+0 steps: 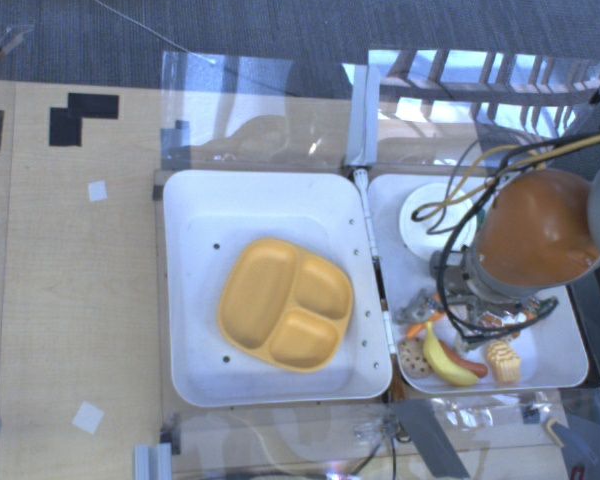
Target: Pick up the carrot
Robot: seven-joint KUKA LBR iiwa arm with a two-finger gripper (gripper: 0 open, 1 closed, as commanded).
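While over right bin (576,363) | arm (535,228) above carrot (421,327) | labels unreadable

Bright, even light; glare on plexiglass (280,108)

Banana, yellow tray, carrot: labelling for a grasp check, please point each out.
banana (448,360): camera view, mid-body.
yellow tray (280,303): camera view, central divider.
carrot (421,327): camera view, visible orange part.

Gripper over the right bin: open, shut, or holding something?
Gripper: cannot be told; the arm's orange band covers it above the small orange carrot.
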